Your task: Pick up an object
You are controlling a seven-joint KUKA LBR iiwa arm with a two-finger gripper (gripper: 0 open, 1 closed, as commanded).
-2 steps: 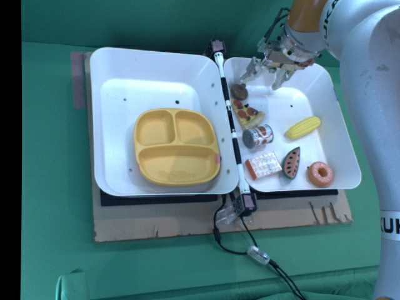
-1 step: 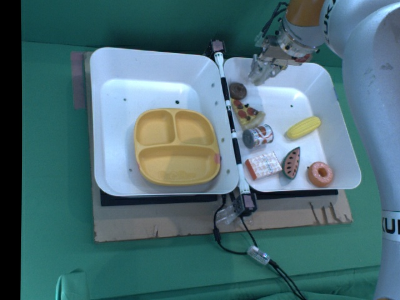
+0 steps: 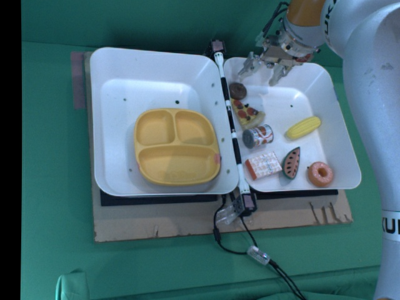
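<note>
Nearest to us, a black cable (image 3: pixel 250 245) with a small white connector trails across the green worktop (image 3: pixel 156 261), running up to a clamp at the front of a black-and-white striped bar (image 3: pixel 228 114) that separates two shallow white bins. Both bins sit on a brown cardboard sheet (image 3: pixel 156 220).

We see the left bin (image 3: pixel 112 74) holding a yellow divided plate (image 3: pixel 177 147) with three compartments, lying flat toward the front right of that bin.

We see the right bin (image 3: pixel 331 99) holding the small toy foods. Along its front lie a pink-frosted donut (image 3: pixel 320 174), a watermelon slice (image 3: pixel 291 162) just left of it, and a red-and-white cracker box (image 3: pixel 263 165) further left. Behind these, a small tin can (image 3: pixel 257 135) lies on its side, with a pizza slice (image 3: pixel 247 114) just behind it near the bar, and a brown cookie (image 3: pixel 237 90) further back. A yellow corn cob (image 3: pixel 303 127) lies toward the right, apart from the others.

We see the grey arm with its orange band (image 3: pixel 309 2) reaching in from the upper right. Its hand (image 3: pixel 262 70) hangs over the back left corner of the right bin, fingers spread apart and holding nothing, near the cookie but not touching it.
</note>
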